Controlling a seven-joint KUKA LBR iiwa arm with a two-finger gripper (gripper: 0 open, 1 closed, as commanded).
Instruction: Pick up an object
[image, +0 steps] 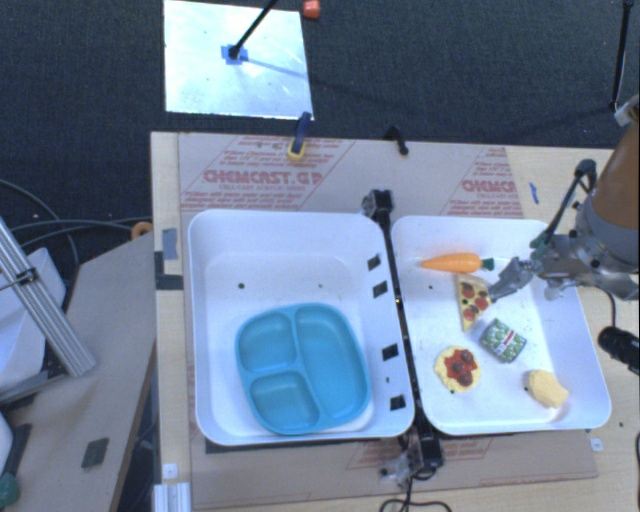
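Observation:
The right bin (575, 330) holds several toy foods. An orange carrot (452, 263) lies near its back left. A pizza slice (472, 301) lies just below the carrot. A small green can (502, 340) sits in the middle, a round red-topped tart (458, 367) is to its lower left, and a yellow lump (545, 388) is near the front right corner. My gripper (508, 278) reaches in from the right, slanted down to the left. Its tip hangs just right of the pizza slice and below the carrot's green end. I see nothing held in it.
The left bin (220, 250) holds a blue divided plate (300, 367). A black divider with clips (390, 300) runs between the two bins. The grey arm body (610, 240) stands over the right bin's far right edge. Cardboard (260, 175) lies under both bins.

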